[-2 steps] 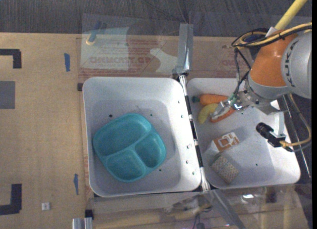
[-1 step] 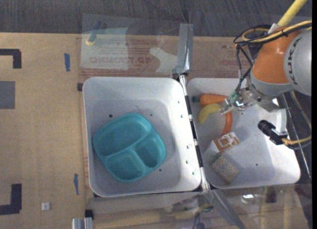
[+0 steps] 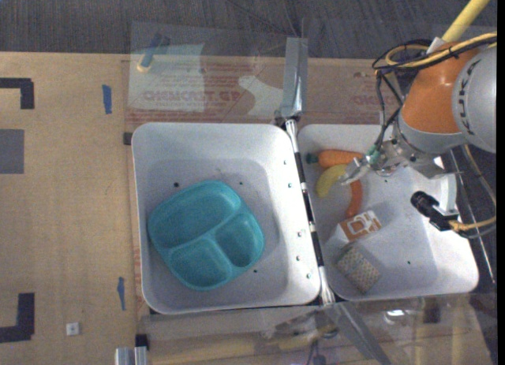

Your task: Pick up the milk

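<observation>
The milk (image 3: 361, 226) is a small white carton with an orange label, lying tilted in the middle of the right bin (image 3: 442, 273). My gripper (image 3: 364, 168) hangs over the far left part of that bin, above the banana and the carrot, and a short way beyond the milk. Nothing shows in its grasp. The grey arm with its orange band (image 3: 434, 103) reaches in from the upper right.
Near the gripper lie an orange carrot (image 3: 341, 157), a yellow banana (image 3: 330, 180) and a thin orange stick (image 3: 355, 196). A tan speckled block (image 3: 357, 267) lies just in front of the milk. A teal divided plate (image 3: 207, 233) sits in the left bin (image 3: 158, 150). Cables and a black part (image 3: 426, 204) hang at the right.
</observation>
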You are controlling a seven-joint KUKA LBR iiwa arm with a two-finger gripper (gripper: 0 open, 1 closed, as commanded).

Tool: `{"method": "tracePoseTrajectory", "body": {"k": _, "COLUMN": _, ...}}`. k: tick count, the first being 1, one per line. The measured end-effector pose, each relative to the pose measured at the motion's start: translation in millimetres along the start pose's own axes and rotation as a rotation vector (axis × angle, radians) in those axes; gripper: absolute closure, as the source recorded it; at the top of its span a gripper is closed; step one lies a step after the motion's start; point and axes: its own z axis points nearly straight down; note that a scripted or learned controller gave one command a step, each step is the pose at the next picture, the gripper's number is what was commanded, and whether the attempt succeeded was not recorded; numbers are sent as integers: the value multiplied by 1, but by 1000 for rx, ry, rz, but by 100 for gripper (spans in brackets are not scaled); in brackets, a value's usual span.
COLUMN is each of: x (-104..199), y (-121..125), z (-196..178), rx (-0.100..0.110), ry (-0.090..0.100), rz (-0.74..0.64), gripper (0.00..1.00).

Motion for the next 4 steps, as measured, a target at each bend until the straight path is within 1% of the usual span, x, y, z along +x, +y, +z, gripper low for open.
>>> {"method": "tracePoseTrajectory", "body": {"k": 1, "x": 21, "y": -57, "z": 21, "rx": 24, "ry": 17, "rz": -171, "gripper": 0}}
{"method": "tracePoseTrajectory", "body": {"k": 2, "x": 23, "y": -100, "z": 18, "rx": 16, "ry": 12, "rz": -171, "gripper": 0}}
{"method": "tracePoseTrajectory", "body": {"k": 3, "x": 24, "y": -119, "z": 11, "rx": -14, "ry": -7, "rz": -54, "gripper": 0}}
{"method": "tracePoseTrajectory", "body": {"k": 4, "x": 47, "y": -122, "z": -3, "rx": 10, "ry": 5, "rz": 127, "gripper": 0}}
